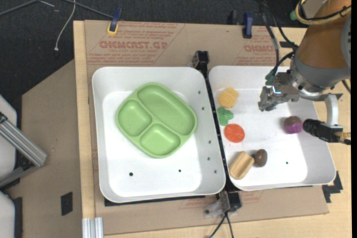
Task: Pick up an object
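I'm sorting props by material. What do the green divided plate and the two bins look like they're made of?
The green divided plate looks like moulded plastic with a matte finish: uniform colour, soft rounded compartments. The left bin and right bin look like thin, smooth white plastic with rounded rims, though coated metal can't be ruled out.

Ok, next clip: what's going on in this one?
A KUKA arm reaches in from the right, its gripper over the right bin, with nothing visibly held. Loose in that bin lie a yellow piece, a green one, a red-orange disc, a tan block and a purple item. The left bin holds a green divided plate.
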